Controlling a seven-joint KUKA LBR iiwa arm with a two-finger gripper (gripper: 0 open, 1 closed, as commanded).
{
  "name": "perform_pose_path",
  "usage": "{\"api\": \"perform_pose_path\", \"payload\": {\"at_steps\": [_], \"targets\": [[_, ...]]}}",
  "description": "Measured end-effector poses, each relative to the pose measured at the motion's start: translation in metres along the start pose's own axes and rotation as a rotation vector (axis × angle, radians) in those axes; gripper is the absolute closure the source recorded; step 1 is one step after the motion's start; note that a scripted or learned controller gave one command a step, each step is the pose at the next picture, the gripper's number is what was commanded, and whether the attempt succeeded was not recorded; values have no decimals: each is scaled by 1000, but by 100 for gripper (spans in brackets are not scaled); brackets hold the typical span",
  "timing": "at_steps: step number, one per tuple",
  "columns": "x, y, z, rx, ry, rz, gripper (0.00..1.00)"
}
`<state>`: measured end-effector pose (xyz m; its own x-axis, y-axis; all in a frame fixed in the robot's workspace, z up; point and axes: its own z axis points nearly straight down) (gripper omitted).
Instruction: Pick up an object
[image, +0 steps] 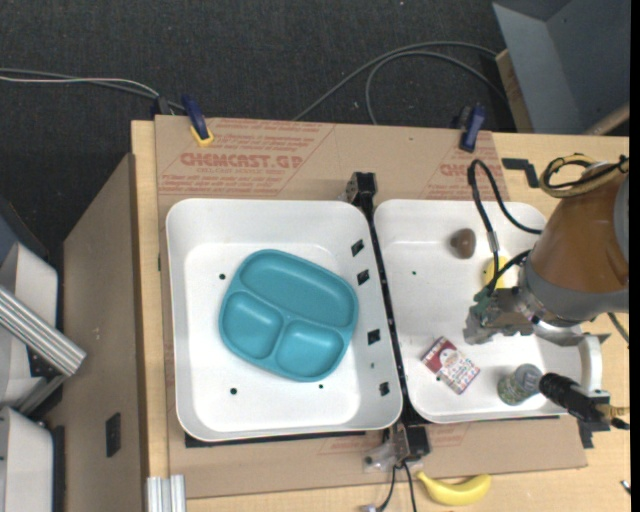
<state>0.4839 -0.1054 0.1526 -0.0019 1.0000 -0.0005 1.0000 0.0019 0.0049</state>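
One fixed camera looks down, slightly slanted, on both bins (385, 300) from fairly far, perhaps 6 o'clock.

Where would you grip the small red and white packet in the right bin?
The packet lies flat and tilted on the right bin floor. Probably come straight down, closing across its narrower width; its sides look free, with the hand just up-right.

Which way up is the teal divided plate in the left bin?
Right side up: the teal divided plate shows its three open compartments facing the camera, lying flat on the left bin floor.
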Motion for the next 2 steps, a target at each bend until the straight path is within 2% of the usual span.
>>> {"api": "perform_pose_path", "payload": {"at_steps": [2], "targets": [[7, -1, -114, -1, 0, 0, 100]]}}
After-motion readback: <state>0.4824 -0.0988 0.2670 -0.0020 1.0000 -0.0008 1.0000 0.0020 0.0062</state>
